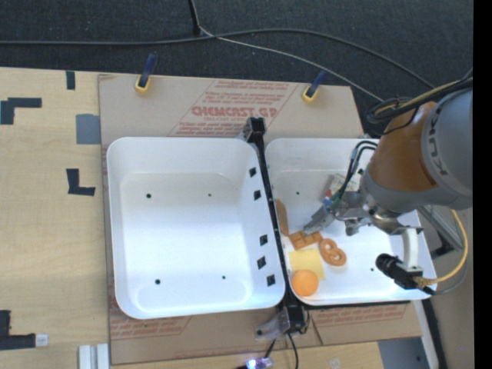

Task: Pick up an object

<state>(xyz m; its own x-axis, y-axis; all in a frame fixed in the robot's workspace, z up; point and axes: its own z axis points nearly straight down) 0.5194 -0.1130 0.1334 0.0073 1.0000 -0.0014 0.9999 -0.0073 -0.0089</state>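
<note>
The right bin (307, 156) holds several small objects near its front left corner: an orange ball (306, 284), a pale yellow block (303, 261), a brown pretzel-shaped piece (333, 253), a tan flat piece (305, 240) and a brown strip (280, 217) along the divider. My gripper (320, 221) reaches in from the right and hangs low over the bin, just above the tan piece. Its fingers point down and left. I see nothing held between them.
The left bin (184, 229) lies beside the right one, with a black divider (265, 214) between them. The arm's orange band (403, 160) and grey body cover the right bin's right side. Two yellow clamps (143, 83) (310, 93) pin the cardboard at the back.
</note>
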